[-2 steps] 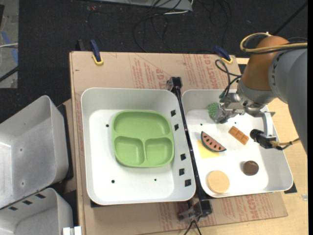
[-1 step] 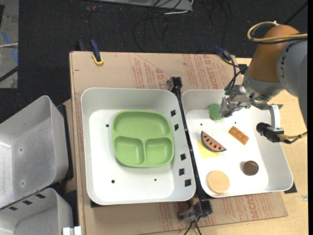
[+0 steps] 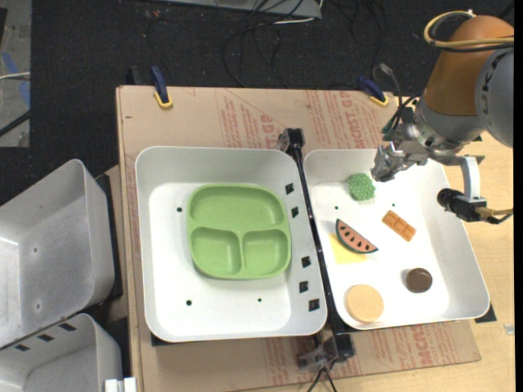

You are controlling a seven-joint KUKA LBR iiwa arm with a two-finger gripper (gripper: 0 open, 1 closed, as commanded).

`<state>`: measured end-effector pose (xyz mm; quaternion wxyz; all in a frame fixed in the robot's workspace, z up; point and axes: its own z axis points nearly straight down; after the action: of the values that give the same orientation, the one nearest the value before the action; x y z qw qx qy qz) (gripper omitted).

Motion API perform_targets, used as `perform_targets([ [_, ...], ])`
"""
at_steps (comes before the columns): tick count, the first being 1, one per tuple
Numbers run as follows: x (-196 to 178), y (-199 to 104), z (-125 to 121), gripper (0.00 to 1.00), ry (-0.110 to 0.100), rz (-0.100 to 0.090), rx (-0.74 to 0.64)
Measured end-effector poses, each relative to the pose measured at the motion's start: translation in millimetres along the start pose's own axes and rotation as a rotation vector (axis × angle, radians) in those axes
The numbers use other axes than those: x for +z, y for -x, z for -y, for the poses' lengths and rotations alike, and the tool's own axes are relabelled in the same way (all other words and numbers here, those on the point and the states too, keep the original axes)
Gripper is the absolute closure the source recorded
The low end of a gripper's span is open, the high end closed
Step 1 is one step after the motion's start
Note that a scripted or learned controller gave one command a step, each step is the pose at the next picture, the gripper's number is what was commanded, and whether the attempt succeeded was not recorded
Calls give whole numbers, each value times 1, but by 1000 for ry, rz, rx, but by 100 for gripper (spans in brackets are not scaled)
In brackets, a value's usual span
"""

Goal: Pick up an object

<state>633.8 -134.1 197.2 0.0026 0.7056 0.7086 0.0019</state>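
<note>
We see the gripper (image 3: pixel 384 170) low over the right bin (image 3: pixel 466 251), just right of a green ball (image 3: pixel 360 187); we cannot tell its state. Below the ball lie a watermelon slice (image 3: pixel 355 237), a tan disc (image 3: pixel 364 302) and a brown piece (image 3: pixel 418 280); an orange wafer (image 3: pixel 399 225) sits lower right. A green plate (image 3: pixel 239 231) fills the left bin (image 3: pixel 155 243).

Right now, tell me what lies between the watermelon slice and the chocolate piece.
In the camera view, bare white bin floor separates the watermelon slice and the chocolate piece; the orange wafer sits above that line.
</note>
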Motion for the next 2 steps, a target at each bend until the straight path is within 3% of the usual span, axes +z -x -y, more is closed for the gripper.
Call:
perform_targets([
  [1, -46, 6, -6, 100, 0, 1, 0],
  [2, -50, -54, 7, 100, -8, -3, -3],
])
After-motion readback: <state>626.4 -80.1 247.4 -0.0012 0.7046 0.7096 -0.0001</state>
